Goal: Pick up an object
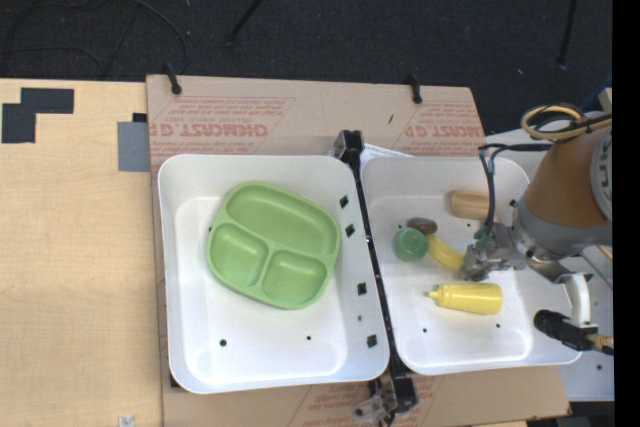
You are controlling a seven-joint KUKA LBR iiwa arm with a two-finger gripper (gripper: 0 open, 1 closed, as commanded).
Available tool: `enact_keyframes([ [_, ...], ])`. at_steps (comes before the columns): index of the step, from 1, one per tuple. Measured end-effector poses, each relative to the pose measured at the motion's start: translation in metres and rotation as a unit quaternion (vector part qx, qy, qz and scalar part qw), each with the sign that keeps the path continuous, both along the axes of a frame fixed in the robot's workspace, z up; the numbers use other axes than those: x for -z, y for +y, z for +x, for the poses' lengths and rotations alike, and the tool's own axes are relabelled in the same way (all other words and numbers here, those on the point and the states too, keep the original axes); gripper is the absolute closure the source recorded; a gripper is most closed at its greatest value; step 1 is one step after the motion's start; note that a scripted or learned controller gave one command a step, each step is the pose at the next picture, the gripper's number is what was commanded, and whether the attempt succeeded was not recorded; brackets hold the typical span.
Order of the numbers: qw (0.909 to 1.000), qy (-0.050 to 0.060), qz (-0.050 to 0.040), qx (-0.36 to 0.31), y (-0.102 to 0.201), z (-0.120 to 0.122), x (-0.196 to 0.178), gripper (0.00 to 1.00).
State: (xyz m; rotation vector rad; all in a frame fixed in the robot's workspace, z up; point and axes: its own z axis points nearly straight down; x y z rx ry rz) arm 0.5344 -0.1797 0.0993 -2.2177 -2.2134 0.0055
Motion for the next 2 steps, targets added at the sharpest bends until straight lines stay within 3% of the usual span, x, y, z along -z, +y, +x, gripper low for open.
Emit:
enact_keyframes([
  [2,1.0000,-0.004,-0.0015,-0.002,0.007,0.002,-0.088,1.00],
])
